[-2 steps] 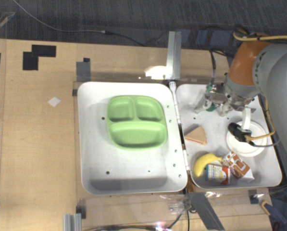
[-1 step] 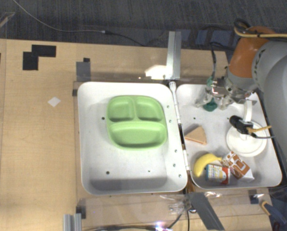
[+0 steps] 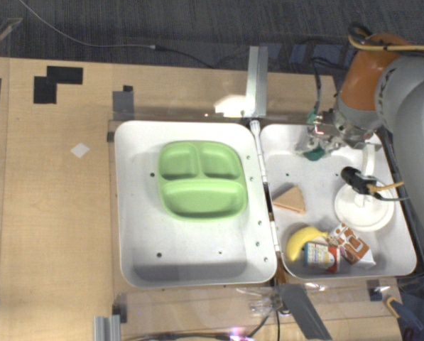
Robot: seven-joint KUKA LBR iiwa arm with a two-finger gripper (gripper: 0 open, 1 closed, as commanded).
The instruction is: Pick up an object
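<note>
My gripper is low over the back left part of the right bin. A small teal thing lies right at its tip, and I cannot tell whether it is held. In the same bin lie a tan sandwich wedge, a yellow banana, a colourful carton with a brown and white packet beside it, and a white round dish.
The left bin holds a green divided plate. A metal divider runs between the two bins. The arm's grey body and orange band hang over the right bin's back right corner.
</note>
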